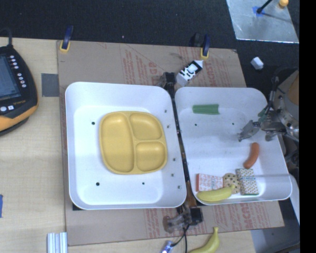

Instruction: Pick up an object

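- Reaching in from the right edge, the hand [247, 135] hovers over the right bin [226, 146], just above the sausage [251, 155]; whether it is spread or pressed together cannot be told, and nothing is seen in its grip.
- The sausage lies near the bin's right wall, tilted slightly.
- A green block [206, 109] rests near the bin's far wall.
- Along the near wall sit a banana [215, 195], a red-patterned packet [209, 182], a spotted round piece [230, 181] and a checked packet [247, 182], close together.
- The left bin [84, 141] holds a yellow divided plate [132, 141].
- On the tabletop [21, 183], a teach pendant [8, 91] sits far left; a second banana [209, 242] lies near the front edge.
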`<move>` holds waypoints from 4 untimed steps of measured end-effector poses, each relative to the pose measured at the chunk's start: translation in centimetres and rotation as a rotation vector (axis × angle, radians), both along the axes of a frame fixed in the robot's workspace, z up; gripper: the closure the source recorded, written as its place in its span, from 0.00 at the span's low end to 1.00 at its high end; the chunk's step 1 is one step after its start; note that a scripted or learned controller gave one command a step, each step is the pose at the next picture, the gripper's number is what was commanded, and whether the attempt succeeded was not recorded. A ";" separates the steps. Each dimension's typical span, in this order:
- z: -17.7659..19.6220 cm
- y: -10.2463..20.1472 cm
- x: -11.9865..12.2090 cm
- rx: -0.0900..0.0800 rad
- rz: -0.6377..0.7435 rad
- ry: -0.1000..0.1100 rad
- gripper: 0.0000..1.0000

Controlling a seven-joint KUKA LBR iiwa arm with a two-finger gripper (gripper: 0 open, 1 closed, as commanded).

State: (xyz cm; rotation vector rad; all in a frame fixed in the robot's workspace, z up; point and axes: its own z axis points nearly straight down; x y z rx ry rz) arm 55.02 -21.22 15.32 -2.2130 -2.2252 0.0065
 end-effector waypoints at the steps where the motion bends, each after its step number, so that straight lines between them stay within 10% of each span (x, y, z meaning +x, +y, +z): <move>1: -6.2 0.0 -2.2 0.001 0.000 0.000 0.00; 2: -5.1 -0.1 -2.1 -0.001 0.003 0.001 1.00; 3: -3.5 6.0 2.1 0.000 0.002 -0.001 1.00; 4: 3.9 13.0 1.3 0.002 -0.001 -0.003 1.00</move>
